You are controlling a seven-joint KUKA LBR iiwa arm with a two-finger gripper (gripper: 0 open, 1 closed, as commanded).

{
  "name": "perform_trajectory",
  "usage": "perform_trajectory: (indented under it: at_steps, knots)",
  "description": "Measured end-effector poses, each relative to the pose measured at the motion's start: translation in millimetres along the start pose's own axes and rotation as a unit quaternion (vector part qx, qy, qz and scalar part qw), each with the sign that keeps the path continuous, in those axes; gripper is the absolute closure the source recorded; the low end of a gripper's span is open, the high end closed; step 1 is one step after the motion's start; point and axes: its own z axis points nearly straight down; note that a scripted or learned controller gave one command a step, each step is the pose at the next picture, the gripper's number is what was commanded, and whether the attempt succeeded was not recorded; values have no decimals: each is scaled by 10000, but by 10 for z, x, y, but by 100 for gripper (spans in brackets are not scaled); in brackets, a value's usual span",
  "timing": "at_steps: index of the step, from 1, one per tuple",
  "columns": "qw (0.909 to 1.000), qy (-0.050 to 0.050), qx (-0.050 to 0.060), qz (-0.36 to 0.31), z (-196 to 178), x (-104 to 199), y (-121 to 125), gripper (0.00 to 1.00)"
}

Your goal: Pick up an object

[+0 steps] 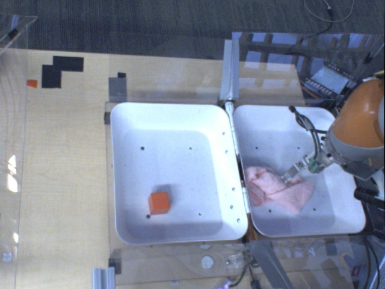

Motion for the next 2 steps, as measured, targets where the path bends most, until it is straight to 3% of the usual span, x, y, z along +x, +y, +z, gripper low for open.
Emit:
perform_trajectory:
  at_steps: [1,2]
  knots:
    - [9989,20,28,-459,109,642,97,0]
    - [9905,17,11,-1378,103,606,164,0]
